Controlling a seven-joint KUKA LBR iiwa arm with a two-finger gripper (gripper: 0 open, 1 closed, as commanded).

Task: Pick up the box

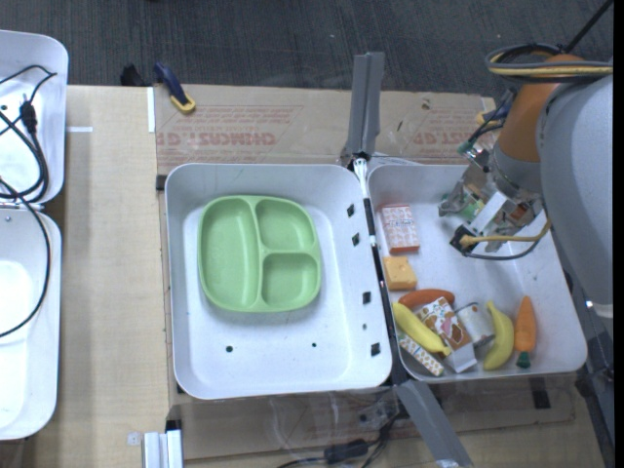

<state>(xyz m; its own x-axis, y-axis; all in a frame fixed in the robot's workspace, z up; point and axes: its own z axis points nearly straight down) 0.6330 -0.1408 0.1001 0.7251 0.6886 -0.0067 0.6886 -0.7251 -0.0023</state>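
The box (399,228) is a small pink-and-white carton lying flat in the right bin (556,364), near its left wall. My gripper (460,204) hangs over the upper middle of that bin, to the right of the box and apart from it. Nothing shows between the gripper and the box.
An orange block (401,272) lies just below the box. Two bananas (417,330) (501,335), a carrot (526,324), a tomato-red piece (426,299) and small packets (458,331) crowd the bin's front. The left bin (195,359) holds a green divided plate (260,253).
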